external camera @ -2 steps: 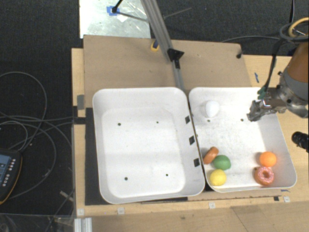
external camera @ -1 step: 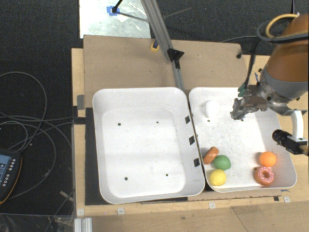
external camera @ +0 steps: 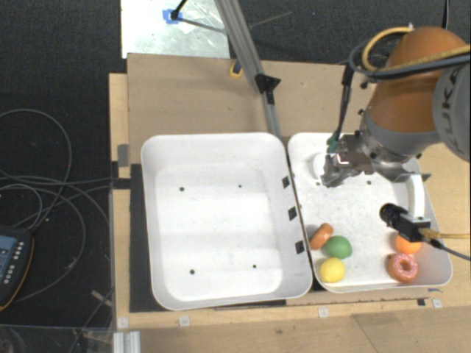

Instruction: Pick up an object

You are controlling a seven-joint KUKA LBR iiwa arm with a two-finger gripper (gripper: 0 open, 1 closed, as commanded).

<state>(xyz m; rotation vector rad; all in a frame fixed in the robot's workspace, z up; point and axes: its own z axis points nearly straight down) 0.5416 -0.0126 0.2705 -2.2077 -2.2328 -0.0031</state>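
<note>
- Looking down on your bench, the things nearest you sit along the front edge of the right bin (external camera: pixel 441 274): a yellow ball (external camera: pixel 332 270) at the front left and a pink-frosted doughnut (external camera: pixel 403 268) at the front right.
- Just behind the yellow ball you have a green ball (external camera: pixel 338 246), touching or nearly touching it, and a small orange carrot-like piece (external camera: pixel 321 235) lying tilted just beside the green ball, close to the bin's left wall.
- Behind the doughnut you will see an orange fruit (external camera: pixel 407 244), partly covered by a black fitting (external camera: pixel 397 218) with a cable running off to the right.
- Your left bin (external camera: pixel 158 197) sits side by side with the right one; black clips (external camera: pixel 291 213) mark the seam between them.
- Farther back, your gripper (external camera: pixel 335 173) hangs over the rear part of the right bin, well apart from all the fruit. I cannot tell whether its claw is released or clenched, and nothing shows in its grasp.
- Above it you see the grey wrist and the orange band (external camera: pixel 416 68) of the arm.
- Farthest back, a grey pole (external camera: pixel 243 39) slants across the bench top.
</note>
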